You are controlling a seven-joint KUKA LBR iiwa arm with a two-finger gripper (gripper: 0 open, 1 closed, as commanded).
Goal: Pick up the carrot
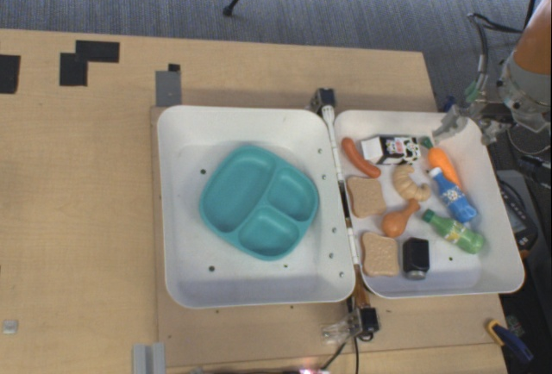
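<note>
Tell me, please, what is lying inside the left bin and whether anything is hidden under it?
Inside the left bin lies one teal divided plate with three compartments, nothing in them. Whatever lies beneath the plate is covered; the bin floor around it is bare white with a few small dark dots.

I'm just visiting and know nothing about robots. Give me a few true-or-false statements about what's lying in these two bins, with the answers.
1. The carrot lies in the right bin. True.
2. The teal plate sits in the right bin. False: it is in the left bin.
3. The carrot rests on the teal plate. False: it lies by the blue bottle.
4. Two bread slices lie in the right bin. True.
5. The gripper holds the carrot. False: the carrot lies in the bin.
</note>
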